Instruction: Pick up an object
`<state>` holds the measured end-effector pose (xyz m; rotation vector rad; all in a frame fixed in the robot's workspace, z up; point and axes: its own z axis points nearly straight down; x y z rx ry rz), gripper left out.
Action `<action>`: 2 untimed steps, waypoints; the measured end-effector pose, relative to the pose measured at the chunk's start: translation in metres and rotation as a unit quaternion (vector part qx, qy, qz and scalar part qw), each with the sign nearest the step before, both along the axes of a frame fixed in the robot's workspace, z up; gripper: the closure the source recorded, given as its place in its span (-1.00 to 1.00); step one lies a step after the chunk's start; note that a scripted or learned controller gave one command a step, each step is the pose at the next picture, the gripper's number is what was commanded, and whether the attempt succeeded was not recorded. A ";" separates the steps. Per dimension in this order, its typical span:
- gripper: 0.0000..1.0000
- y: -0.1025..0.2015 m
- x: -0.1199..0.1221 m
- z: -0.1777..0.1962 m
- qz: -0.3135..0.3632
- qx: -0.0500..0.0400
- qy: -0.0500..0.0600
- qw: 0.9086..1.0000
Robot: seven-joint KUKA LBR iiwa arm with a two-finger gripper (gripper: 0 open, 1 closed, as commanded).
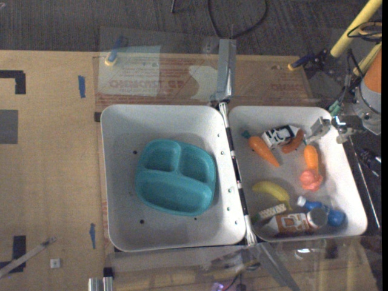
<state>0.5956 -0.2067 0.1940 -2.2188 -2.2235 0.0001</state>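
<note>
Your gripper hovers at the far right corner of the right bin, its fingers apparently parted and holding nothing, just beside the black-and-white carton and an orange carrot. The carrot looks like light, stiff, slick plastic, so take it across its thick middle. The arm is cut off at the edge, and the fingertips blur against the white wall.

smooth white plastic bins, a matt teal plastic tray, glossy plastic toy carrots, and a worktop of pale matt wood.
</note>
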 end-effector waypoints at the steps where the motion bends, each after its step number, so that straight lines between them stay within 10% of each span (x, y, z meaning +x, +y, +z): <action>1: -1.00 -0.009 0.008 -0.096 0.020 0.002 -0.004 1.000; 2: -1.00 -0.004 -0.009 -0.106 0.011 0.002 -0.001 1.000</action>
